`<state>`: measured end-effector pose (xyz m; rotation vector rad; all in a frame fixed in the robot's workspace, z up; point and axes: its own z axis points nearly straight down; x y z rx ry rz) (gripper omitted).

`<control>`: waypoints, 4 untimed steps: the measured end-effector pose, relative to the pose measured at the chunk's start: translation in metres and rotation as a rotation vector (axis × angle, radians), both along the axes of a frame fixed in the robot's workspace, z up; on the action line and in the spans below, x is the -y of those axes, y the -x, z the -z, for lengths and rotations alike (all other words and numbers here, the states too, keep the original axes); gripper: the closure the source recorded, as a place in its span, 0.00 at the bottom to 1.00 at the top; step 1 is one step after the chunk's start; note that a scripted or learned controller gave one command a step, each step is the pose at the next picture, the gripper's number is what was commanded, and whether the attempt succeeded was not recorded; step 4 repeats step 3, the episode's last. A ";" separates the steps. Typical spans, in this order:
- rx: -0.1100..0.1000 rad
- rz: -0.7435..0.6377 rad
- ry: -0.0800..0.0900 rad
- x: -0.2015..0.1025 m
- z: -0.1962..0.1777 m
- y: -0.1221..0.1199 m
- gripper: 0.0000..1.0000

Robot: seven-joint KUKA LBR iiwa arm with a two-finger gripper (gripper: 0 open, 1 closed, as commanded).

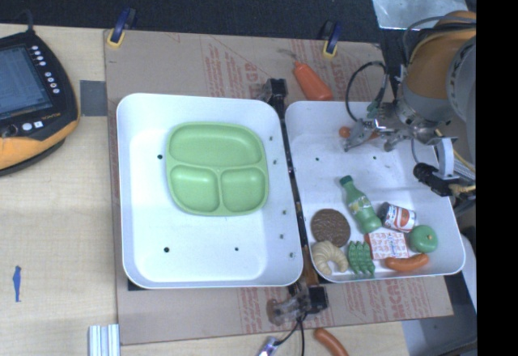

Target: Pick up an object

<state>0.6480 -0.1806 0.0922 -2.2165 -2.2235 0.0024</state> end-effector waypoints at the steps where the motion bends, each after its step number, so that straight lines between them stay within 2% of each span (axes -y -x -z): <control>1: -0.002 -0.001 0.001 -0.037 0.001 0.097 0.00; 2: 0.000 -0.001 0.000 0.011 0.000 0.017 0.00; 3: 0.001 0.000 0.001 0.032 -0.115 0.065 0.00; 4: 0.001 0.000 0.001 0.032 -0.115 0.065 0.00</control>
